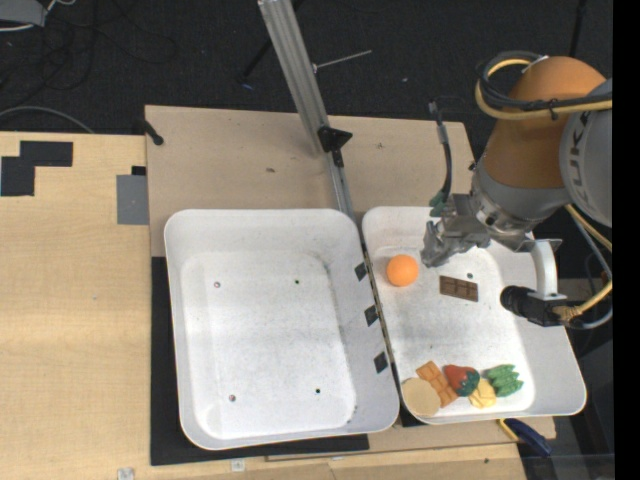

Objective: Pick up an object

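Bench: tan board with a slanted aluminium rail running down to the seam between the bins. Left bin is the bigger white tray, left of centre. Right bin sits just beside it, touching along the inner edge. Arm comes in from the right, orange band above the wrist, hanging over the right bin's upper part. Jaws sit low over the bin's upper left, just beside the orange ball; can't tell if they're apart or together, nothing visibly between them. Brown block lies just right of the ball. Cluster of small items in tan, orange, red, yellow, green sits at the bin's near edge.
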Action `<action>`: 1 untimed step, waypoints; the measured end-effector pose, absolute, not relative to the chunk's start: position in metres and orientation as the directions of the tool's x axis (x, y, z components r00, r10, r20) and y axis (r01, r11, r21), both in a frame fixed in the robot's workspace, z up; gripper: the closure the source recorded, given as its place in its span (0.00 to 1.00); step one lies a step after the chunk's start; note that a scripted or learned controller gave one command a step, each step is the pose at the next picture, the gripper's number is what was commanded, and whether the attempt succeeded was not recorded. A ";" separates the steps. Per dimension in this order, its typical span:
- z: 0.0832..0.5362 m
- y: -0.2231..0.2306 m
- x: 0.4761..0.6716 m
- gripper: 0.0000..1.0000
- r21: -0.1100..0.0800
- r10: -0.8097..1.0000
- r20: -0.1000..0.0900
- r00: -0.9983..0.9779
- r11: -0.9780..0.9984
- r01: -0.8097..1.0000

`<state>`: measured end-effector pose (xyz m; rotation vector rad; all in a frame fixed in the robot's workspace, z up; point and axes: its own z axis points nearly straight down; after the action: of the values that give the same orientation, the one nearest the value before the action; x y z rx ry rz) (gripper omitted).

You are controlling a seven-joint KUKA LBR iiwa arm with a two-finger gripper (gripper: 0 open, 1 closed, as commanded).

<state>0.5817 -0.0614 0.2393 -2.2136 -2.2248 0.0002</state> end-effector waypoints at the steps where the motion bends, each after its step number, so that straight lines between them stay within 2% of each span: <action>1: 0.227 -0.015 0.592 1.00 -0.005 1.000 0.002 -0.003 0.003 1.000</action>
<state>0.5922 -0.0150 0.2267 -2.2149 -2.2215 0.0032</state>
